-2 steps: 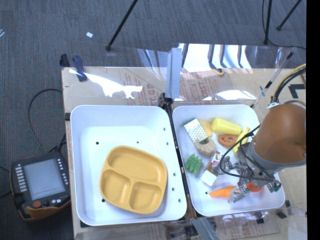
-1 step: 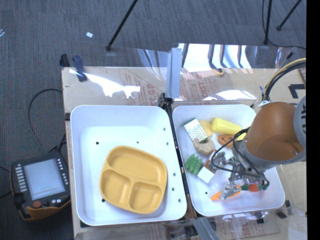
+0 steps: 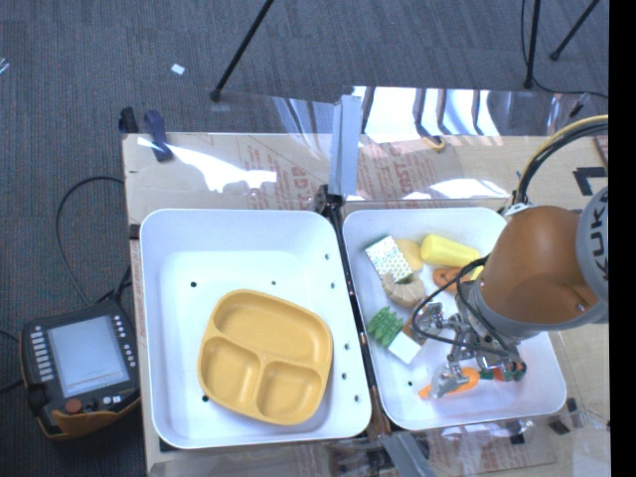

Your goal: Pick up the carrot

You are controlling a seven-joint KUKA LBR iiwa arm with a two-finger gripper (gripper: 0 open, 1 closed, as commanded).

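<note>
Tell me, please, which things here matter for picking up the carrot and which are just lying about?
For the job:
carrot
gripper, right over the carrot
right bin

Lying about:
yellow tray in the left bin
banana
green packet

On the arm (image 3: 606, 237), at its grey part beside the orange band, the letters "KU" can be read. On the bench (image 3: 288, 182), behind the bins, red printed letters show, too blurred to read.
</note>
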